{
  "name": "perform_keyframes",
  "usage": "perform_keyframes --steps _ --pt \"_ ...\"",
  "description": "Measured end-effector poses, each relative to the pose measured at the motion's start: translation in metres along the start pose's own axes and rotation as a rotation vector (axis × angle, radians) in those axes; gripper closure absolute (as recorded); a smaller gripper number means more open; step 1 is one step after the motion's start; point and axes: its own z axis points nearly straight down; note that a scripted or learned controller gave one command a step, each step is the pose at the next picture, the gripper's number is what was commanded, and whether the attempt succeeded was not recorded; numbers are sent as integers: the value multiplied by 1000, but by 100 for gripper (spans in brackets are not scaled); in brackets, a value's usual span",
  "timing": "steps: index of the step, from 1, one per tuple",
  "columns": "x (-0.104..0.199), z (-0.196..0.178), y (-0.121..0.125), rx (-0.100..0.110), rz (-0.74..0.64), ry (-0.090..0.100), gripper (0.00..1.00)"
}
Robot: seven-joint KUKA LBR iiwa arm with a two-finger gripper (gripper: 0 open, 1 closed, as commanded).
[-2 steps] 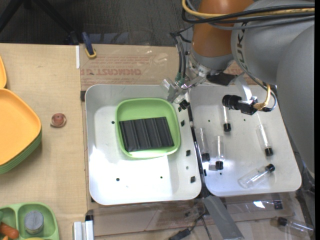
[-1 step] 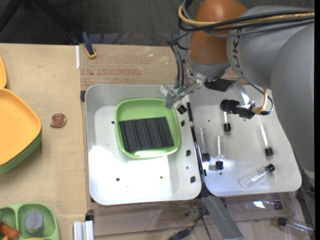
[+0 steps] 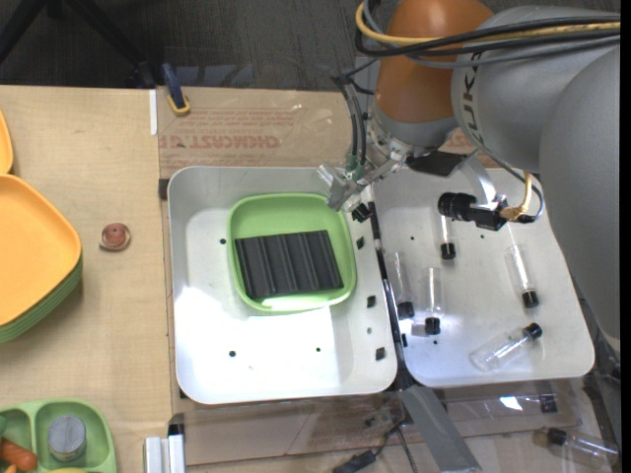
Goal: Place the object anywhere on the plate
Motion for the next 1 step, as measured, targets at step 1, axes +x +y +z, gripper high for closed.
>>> perform_keyframes --steps 1 --pt "-2 -8 -1 1 2 -1 100"
